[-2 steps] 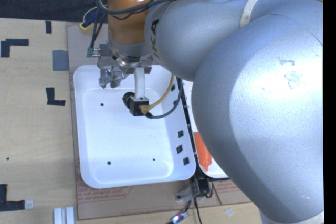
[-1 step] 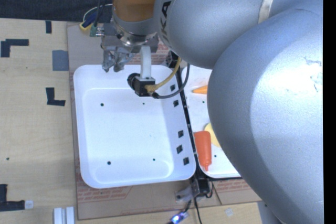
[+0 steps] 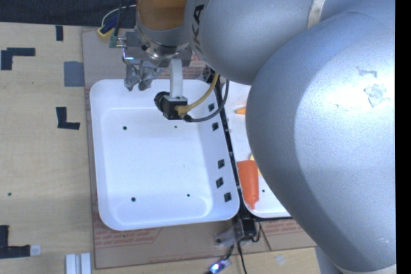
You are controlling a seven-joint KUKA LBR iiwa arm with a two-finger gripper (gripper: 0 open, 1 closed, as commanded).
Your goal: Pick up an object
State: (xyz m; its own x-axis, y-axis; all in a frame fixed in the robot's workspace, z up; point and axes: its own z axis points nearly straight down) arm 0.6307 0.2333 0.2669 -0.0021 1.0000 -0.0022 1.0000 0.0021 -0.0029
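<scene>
Seemingly the only graspable thing, an orange carrot-like object [image 3: 248, 183] is seen in the right bin [image 3: 270, 210], just past the divider between the bins, its long axis running roughly along that divider. From that divider, the gripper [image 3: 137, 81] is found on the other side, over the far edge of the left bin [image 3: 160, 215], well apart from the object. Whether it is spread or pressed together cannot be told.
</scene>
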